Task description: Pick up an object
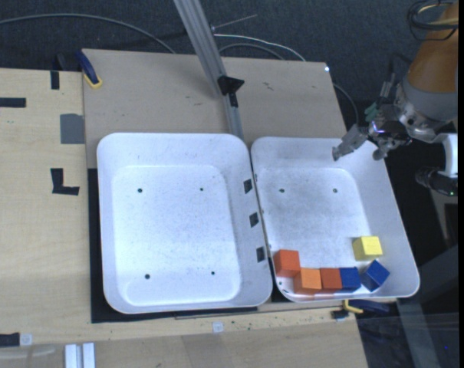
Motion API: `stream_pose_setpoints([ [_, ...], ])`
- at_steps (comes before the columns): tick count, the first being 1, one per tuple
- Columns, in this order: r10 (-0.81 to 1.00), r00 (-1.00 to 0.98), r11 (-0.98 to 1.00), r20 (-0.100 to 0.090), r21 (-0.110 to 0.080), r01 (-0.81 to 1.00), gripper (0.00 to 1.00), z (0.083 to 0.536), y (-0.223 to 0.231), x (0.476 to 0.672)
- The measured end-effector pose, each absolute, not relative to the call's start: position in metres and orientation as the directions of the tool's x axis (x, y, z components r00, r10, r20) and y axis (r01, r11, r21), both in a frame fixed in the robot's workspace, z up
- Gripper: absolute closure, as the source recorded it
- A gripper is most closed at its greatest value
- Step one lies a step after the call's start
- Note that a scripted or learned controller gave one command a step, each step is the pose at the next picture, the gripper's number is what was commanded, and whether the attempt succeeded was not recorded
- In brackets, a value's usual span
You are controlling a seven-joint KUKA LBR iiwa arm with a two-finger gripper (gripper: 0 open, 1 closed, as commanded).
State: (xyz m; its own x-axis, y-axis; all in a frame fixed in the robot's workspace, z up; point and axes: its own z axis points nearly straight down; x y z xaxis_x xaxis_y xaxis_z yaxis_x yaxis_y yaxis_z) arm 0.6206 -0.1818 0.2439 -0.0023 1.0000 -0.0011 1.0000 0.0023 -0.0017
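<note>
Grey arm (437, 113), orange band above wrist, dark cables looped; grey end effector (353, 146).

So the arm (431, 67) comes in from the upper right, orange band showing above the grey wrist. The gripper (353, 144) is angled down and to the left, sitting up near the top right corner of the view. It's too small and blurry to make out much detail on it.

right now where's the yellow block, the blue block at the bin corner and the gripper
yellow block (367, 246): camera view, on its top face
blue block (376, 273): camera view, on its upper face, near the right bin's front corner
gripper (360, 143): camera view, between its fingertips, above the right bin's far edge
</note>
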Motion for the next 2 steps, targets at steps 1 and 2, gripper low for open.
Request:
stream_pose_setpoints([
  [1,1.000,0.002,-0.002,0.000,-0.009,1.000,0.00,0.172,-0.208,0.599],
  [2,1.000,-0.001,0.001,0.001,-0.009,1.000,0.00,0.102,-0.208,0.600],
])
